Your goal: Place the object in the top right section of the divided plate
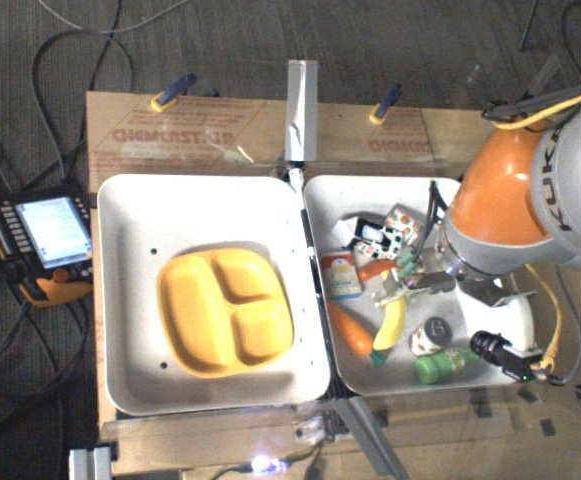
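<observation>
A yellow divided plate (228, 310) lies in the left bin (130, 218), and nothing rests in its sections. The gripper (410, 270) hangs low over the clutter in the middle of the right bin (490, 383), just above the upper end of a yellow banana (390, 324). The grey wrist and orange band hide what lies directly beneath it. Nothing can be seen held. An orange carrot (350, 334) lies to the left of the banana.
The right bin also holds a small carton with an orange label (342, 276), a black-and-white patterned box (382, 232), a red item (374, 254), a green object (440, 366) and a small round white-and-dark piece (430, 336). The bins' inner walls meet between the plate and the clutter.
</observation>
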Tool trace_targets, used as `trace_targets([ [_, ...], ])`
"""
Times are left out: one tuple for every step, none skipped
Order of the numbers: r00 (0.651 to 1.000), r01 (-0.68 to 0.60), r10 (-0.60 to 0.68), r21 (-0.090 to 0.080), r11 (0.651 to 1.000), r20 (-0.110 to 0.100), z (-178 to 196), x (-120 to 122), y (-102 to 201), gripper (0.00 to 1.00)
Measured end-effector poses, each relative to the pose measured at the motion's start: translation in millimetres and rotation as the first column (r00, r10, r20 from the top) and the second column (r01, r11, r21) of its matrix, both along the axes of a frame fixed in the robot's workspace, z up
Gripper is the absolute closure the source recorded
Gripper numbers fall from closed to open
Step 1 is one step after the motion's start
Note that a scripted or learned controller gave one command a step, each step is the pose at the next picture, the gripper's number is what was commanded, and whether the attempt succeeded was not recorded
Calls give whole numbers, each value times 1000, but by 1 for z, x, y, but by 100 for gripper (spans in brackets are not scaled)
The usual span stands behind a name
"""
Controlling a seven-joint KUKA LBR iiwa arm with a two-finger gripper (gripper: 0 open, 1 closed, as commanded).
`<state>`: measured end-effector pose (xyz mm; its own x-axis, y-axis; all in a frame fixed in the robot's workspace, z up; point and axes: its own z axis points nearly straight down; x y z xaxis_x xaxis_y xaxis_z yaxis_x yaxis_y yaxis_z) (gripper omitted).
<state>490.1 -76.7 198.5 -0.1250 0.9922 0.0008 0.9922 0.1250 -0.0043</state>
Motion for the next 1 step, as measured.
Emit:
trace_targets([
  [1000, -26, 26, -1, 1000, 0, 18, 6, 69, 100],
])
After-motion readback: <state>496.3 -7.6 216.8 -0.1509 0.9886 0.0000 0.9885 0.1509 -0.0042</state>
